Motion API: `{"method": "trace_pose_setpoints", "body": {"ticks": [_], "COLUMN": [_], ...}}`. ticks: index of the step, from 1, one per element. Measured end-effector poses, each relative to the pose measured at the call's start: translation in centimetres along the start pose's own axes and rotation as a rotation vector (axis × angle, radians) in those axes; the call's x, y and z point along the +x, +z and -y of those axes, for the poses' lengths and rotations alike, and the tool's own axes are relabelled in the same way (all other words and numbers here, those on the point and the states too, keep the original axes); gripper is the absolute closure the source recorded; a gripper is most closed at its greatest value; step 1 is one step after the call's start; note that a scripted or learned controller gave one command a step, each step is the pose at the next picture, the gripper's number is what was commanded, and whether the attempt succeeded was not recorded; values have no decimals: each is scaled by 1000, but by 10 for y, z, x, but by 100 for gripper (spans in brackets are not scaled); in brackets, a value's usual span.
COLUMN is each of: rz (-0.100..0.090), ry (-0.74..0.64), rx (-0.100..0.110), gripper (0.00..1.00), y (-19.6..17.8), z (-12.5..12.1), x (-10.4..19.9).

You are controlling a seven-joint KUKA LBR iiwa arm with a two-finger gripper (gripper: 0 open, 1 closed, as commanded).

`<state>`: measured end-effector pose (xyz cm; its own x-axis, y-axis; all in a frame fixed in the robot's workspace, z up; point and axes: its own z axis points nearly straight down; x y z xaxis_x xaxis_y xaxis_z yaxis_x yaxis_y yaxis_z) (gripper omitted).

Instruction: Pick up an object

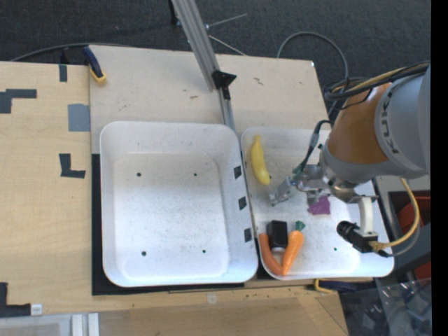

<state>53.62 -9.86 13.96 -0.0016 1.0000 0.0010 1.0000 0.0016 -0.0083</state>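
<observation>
a pale wooden bench [42,208] sits on dark carpet, with grey and black tape marks on its left part and a slanted grey metal pole [203,47] crossing the far edge. two shallow white plastic bins lie side by side on it: the large left bin [168,135] and the smaller right bin [364,257]. in the right bin a yellow plastic banana [259,161] lies lengthwise near the left wall, toward the far end. at the near end two orange plastic carrots [290,250] lie in a v, touching a small black block [278,234] between them. a small purple object [320,206] lies near the bin's middle, just beside the wrist. the grey arm with orange band [364,135] reaches in from the right; its metal two-finger gripper [281,193] hangs low over the bin floor between banana and black block, near the purple object. nothing is visibly between the fingers; cannot tell how far apart the jaws stand.
</observation>
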Motion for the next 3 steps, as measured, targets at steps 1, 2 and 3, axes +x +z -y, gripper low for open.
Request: {"method": "trace_pose_setpoints", "body": {"ticks": [1,2,3], "rz": [2,1,1], "ry": [1,0,1], "rx": [-7,-6,-10], "gripper": [0,100,100], "y": [52,40,-2], "z": [0,0,2], "x": [0,1,1]}}
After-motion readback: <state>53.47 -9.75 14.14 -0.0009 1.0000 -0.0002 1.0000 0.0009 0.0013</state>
